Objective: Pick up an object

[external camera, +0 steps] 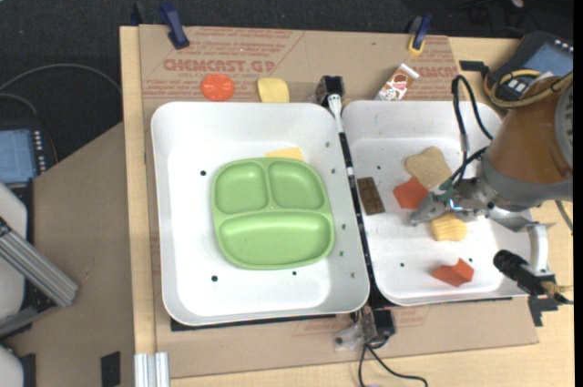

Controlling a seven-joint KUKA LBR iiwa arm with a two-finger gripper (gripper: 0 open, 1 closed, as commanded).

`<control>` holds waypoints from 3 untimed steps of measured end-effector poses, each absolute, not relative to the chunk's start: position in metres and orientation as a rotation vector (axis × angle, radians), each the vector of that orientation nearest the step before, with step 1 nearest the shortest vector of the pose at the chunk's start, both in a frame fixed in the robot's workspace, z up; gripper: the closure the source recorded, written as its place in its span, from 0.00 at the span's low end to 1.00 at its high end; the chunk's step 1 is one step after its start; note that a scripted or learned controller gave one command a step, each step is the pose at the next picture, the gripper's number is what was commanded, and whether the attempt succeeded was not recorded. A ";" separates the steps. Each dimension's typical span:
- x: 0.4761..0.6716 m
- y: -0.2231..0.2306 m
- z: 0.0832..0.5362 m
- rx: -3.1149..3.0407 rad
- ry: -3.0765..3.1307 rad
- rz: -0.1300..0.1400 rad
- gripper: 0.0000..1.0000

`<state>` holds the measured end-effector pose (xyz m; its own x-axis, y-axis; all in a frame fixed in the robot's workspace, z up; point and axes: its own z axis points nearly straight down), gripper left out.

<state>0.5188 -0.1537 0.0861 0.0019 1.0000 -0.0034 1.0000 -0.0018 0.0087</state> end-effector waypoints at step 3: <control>0.587 -0.096 0.085 2.212 2.228 0.008 0.00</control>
